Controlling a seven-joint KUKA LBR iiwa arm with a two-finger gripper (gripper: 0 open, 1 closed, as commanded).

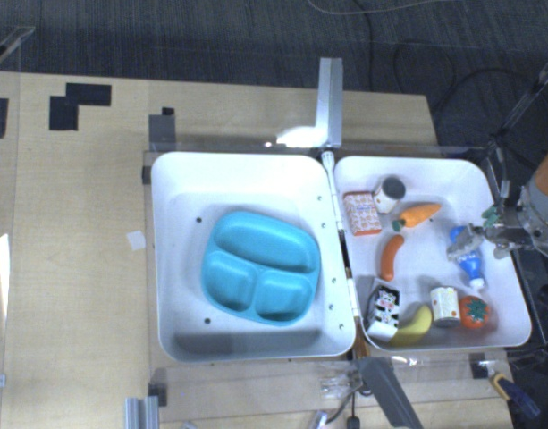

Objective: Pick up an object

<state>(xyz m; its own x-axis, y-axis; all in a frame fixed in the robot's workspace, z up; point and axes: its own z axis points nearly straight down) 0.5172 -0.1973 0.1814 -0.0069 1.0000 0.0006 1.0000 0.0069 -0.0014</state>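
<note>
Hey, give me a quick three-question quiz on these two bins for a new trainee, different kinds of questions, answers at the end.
1. True or false: the blue divided tray lies in the left bin.
2. Multiple choice: which thing lies nearest the gripper? A) banana B) blue and white tube C) carrot
3. Fill in: the tomato sits in the right bin's near-____ corner.

Key: 1 true. 2 B, the tube lies just beside the gripper. 3 right.
</note>
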